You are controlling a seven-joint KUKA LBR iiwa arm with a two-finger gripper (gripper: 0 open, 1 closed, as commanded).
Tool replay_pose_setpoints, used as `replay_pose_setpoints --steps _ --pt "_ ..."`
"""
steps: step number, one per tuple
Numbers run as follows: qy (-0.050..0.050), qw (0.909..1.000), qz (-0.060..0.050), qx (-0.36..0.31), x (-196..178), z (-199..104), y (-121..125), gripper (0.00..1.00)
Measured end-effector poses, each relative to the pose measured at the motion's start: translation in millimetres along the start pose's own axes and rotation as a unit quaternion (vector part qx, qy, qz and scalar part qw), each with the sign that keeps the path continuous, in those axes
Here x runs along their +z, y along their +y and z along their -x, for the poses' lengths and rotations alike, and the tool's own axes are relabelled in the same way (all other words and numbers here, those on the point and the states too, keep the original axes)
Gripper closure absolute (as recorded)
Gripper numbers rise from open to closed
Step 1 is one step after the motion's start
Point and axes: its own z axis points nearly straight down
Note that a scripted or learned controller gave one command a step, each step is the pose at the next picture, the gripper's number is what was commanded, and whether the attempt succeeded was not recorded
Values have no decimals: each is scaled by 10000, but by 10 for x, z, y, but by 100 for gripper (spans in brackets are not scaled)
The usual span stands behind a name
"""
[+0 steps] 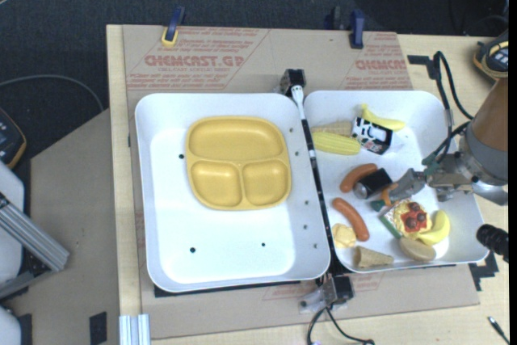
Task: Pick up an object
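The right white bin (323, 198) holds several toy foods: a yellow corn cob (335, 143), a black-and-white carton (371, 135), two reddish sausages (358, 175) (351, 219), a small black cylinder (371, 186), a pizza slice (407, 217), a banana (439, 229) and a pale cheese wedge (345, 235). My gripper (410, 183) reaches in from the right and hangs low over the bin's right half. It is just above the pizza slice and to the right of the black cylinder. Nothing is visibly held.
The left white bin (161, 254) carries a yellow divided plate (239, 161). A tan wedge (373, 258) and a beige lump (418, 249) lie at the right bin's front edge. Cables (443, 85) run past its back right corner. Clamps (170, 30) (356, 28) grip the board's far edge.
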Motion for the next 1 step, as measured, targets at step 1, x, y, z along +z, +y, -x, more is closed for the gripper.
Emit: replay_pose_setpoints --steps 1 --pt "-14 10000 71 -19 -67 -3 32 0"
